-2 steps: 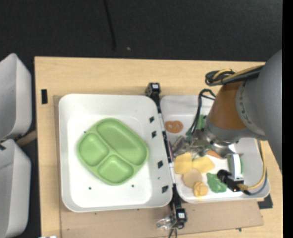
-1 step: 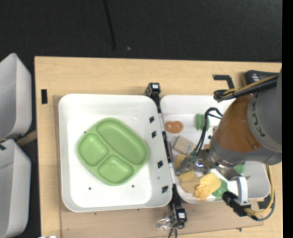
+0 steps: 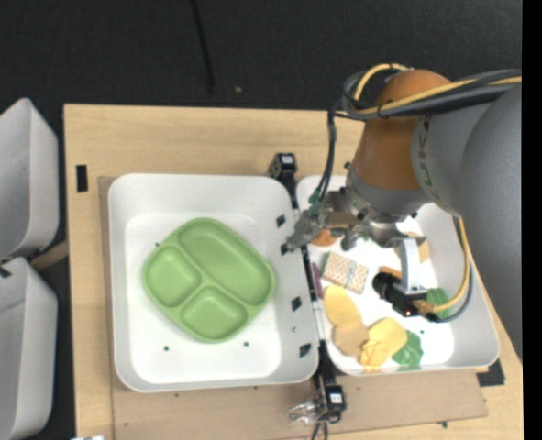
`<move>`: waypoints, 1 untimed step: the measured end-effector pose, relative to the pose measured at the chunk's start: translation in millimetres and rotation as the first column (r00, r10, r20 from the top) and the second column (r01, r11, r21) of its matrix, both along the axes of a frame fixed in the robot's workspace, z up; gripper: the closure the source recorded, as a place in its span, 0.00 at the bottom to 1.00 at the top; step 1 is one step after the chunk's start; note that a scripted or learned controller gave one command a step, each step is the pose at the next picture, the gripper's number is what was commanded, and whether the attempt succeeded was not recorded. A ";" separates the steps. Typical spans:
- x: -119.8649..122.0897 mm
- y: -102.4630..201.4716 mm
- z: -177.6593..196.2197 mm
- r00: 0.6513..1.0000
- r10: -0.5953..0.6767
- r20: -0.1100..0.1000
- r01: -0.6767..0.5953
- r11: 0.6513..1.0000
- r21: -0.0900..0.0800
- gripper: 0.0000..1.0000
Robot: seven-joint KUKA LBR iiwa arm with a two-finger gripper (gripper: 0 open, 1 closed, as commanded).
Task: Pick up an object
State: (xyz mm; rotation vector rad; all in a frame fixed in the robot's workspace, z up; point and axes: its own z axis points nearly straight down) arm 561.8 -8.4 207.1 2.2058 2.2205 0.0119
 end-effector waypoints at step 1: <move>-4.1 -3.5 3.4 1.000 0.000 -0.014 0.000 1.000 0.001 1.00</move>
